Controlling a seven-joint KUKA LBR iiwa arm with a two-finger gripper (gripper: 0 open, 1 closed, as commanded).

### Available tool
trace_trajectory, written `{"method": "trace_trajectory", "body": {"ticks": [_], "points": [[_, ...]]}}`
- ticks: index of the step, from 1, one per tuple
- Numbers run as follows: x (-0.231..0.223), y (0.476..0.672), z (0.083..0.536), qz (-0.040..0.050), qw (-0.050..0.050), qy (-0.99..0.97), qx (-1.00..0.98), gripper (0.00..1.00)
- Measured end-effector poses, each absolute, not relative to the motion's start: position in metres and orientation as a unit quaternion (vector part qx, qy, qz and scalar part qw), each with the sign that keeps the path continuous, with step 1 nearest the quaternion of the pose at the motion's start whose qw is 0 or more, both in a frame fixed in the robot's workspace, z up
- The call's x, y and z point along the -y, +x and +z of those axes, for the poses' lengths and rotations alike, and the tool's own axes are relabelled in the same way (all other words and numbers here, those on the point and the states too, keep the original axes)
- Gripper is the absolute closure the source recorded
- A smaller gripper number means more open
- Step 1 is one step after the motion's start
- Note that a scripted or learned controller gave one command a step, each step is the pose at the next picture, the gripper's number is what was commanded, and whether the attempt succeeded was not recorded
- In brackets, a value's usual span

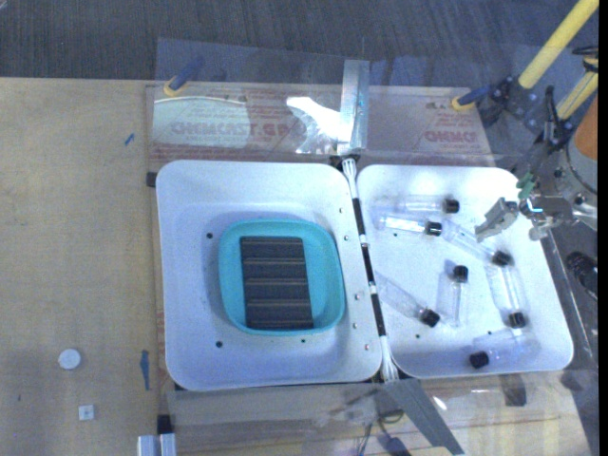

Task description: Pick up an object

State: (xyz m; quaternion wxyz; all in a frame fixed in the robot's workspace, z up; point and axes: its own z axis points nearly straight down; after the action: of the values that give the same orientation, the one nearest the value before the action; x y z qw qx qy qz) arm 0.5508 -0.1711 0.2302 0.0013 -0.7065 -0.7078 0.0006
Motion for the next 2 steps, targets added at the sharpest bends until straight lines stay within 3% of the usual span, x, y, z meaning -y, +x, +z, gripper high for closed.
{"method": "trace_trajectory", "body": {"ticks": [1, 2], "points": [[0.207, 0.597, 0.096, -0.0015, 0.001, -0.685, 0.729, 0.00], [0.146, 0.585, 0.090, 0.0002, 0.001, -0.672, 0.741, 0.00]]}}
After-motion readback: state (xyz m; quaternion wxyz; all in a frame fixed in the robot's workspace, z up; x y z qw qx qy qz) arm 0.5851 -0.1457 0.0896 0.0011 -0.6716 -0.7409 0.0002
